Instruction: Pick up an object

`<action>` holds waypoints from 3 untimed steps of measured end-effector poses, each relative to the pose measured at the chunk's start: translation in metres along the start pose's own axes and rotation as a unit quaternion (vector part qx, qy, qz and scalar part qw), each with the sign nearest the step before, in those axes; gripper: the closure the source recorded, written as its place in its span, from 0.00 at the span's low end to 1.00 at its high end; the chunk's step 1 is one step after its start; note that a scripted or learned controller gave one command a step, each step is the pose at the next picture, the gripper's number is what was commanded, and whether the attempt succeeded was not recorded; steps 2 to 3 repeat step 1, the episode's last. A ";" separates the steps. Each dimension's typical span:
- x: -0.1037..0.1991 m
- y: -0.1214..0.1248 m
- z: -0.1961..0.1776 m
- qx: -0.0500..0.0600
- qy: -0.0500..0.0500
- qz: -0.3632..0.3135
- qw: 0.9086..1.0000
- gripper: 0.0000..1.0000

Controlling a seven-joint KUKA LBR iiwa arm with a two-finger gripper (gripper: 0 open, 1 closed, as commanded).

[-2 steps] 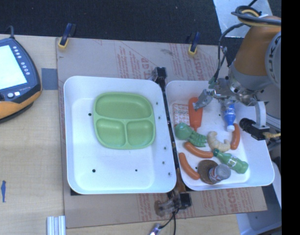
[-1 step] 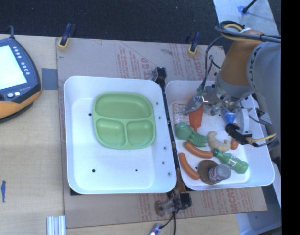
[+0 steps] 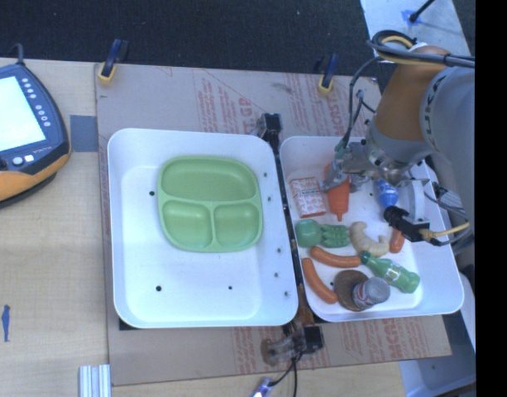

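I have the gripper (image 3: 342,180) down in the right bin (image 3: 439,300), at its far end, right over an orange carrot-shaped toy (image 3: 339,200) that lies beside a small pink packet (image 3: 307,197). The arm's wrist covers the fingers, so I cannot tell how they stand, nor whether the carrot is between them. I judge this to be the grasp itself.

To do it well I would centre on the thick end of the carrot, keep clear of the packet, and lift straight up. The rest of the toys are crowded nearer the front: a green piece (image 3: 322,235), two sausages (image 3: 336,259), a green bottle (image 3: 391,271) and a brown round lid (image 3: 351,288). A slanted pull could drag them.

The left bin (image 3: 129,296) holds a green divided plate (image 3: 210,203). Both bins sit on brown cardboard (image 3: 195,102) clamped to a pale wooden table (image 3: 38,279), with an orange-edged control tablet (image 3: 17,131) at the left and dark floor beyond.
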State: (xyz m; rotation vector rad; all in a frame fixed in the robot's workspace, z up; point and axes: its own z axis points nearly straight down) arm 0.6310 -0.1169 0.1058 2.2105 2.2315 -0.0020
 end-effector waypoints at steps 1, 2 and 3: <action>0.058 0.014 -0.087 0.001 0.001 0.003 1.000 1.00; 0.058 0.014 -0.087 0.001 0.001 0.003 1.000 1.00; 0.058 0.014 -0.087 0.001 0.001 0.003 1.000 1.00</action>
